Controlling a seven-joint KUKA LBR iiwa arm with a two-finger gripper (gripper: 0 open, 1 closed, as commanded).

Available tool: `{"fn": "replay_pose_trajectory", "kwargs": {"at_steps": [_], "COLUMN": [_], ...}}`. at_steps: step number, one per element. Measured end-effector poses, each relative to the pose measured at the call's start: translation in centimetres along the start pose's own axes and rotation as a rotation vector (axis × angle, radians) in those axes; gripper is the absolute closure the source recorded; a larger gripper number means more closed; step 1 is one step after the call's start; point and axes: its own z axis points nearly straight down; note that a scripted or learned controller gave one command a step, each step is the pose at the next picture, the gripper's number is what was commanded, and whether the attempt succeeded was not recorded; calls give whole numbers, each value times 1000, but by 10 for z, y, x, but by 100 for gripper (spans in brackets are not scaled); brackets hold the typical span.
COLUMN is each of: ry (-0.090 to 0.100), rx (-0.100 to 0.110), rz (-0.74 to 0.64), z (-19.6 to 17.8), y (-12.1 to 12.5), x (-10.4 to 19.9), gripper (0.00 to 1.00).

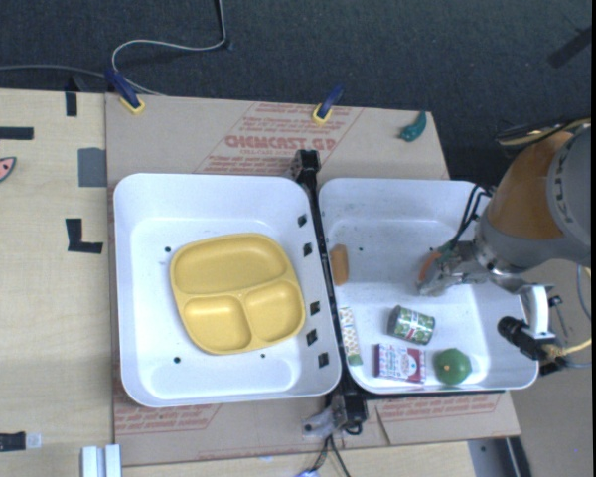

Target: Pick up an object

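Green can (412,324) not picked yet; gripper (439,274) low in right bin (377,202), claw state unclear, nothing visibly held.

Two bins sit side by side on a cardboard sheet (278,137) laid over the bench. The left bin (139,266) holds a divided plate (236,291) near its middle. In the right bin (397,202), a small oblong piece (339,262) lies against the left wall. A can (411,323) lies near the middle; nearer the front edge rest a small box (398,363) and, just to its right, a round fruit (453,366). The gripper (439,271) reaches into the right bin behind the can.
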Motion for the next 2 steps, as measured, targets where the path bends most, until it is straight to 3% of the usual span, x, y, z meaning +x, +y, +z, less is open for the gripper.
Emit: {"fn": "replay_pose_trajectory", "kwargs": {"at_steps": [1, 2], "ry": [0, 1], "rx": [0, 0], "rz": [0, -2], "z": [0, 10], "y": [0, 66], "x": [0, -5], "gripper": [0, 0]}}
